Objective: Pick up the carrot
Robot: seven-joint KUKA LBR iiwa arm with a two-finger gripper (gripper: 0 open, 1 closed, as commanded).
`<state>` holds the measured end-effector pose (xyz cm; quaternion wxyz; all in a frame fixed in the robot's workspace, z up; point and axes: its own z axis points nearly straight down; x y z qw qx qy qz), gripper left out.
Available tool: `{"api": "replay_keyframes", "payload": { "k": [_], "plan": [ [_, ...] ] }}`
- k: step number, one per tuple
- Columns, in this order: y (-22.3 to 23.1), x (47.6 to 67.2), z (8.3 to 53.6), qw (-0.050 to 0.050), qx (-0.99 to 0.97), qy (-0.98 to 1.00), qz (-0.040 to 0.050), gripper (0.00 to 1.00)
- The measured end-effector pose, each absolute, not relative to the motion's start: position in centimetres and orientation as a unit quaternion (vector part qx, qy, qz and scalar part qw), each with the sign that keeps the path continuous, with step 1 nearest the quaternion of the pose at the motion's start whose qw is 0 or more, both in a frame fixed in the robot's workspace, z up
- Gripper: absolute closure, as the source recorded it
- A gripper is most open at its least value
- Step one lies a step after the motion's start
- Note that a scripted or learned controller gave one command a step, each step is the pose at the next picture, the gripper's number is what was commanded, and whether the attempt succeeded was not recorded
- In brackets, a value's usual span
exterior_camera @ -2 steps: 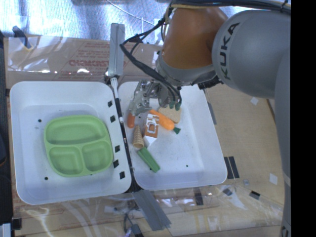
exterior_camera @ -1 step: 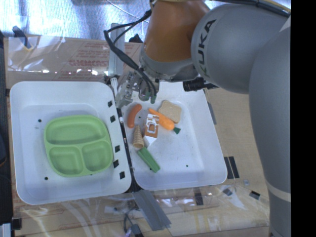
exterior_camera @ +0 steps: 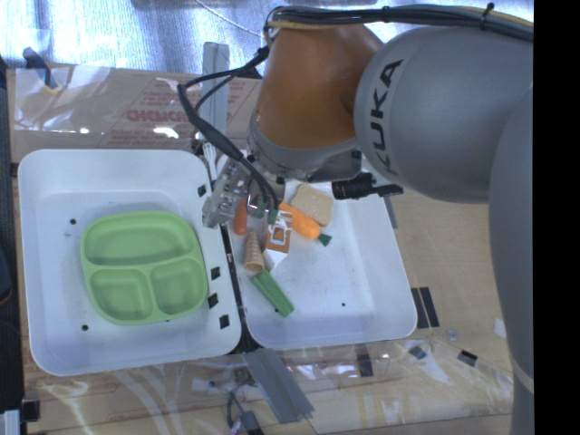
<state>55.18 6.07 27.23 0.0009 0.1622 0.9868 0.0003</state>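
Lying in right bin (exterior_camera: pixel 381 306): carrot (exterior_camera: pixel 302 221), against bread (exterior_camera: pixel 313 204), near cone (exterior_camera: pixel 255 256). My end effector (exterior_camera: pixel 237 208) hovers beside; grip state: cannot tell. Risk: crowding, so I may snag neighbours instead.

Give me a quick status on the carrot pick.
End effector low at right bin's left edge, grasp unclear. Carrot lying free beside it. Bread slice, cone, green piece crowd close.
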Motion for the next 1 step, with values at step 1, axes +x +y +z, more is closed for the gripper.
{"api": "replay_keyframes", "payload": {
  "k": [1],
  "plan": [
    [4.07, 50.88, 25.51, 0.000, -0.259, 0.966, -0.0001, 1.00]
  ]
}}
